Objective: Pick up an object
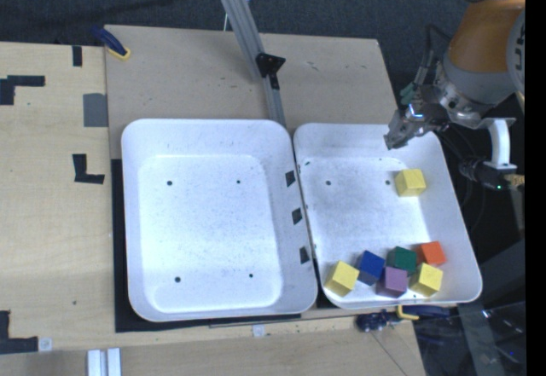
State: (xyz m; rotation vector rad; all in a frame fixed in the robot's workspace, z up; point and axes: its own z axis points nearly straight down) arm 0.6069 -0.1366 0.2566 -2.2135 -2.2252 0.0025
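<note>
My gripper point(397, 139) hangs over the far right rim of the right bin point(341, 195), with nothing visible between its fingers. A yellow block point(410, 182) lies alone just below and right of it. Near the bin's front edge sits a cluster: a yellow block point(343, 277), a blue block point(371, 266), a green block point(401, 259), a purple block point(395, 280), an orange block point(432, 252) and another yellow block point(428, 279).
The left bin point(205, 221) lies beside the right one. A slanted metal pole point(243, 16) with a black clamp stands behind the bins. The orange-banded arm point(482, 33) fills the upper right.
</note>
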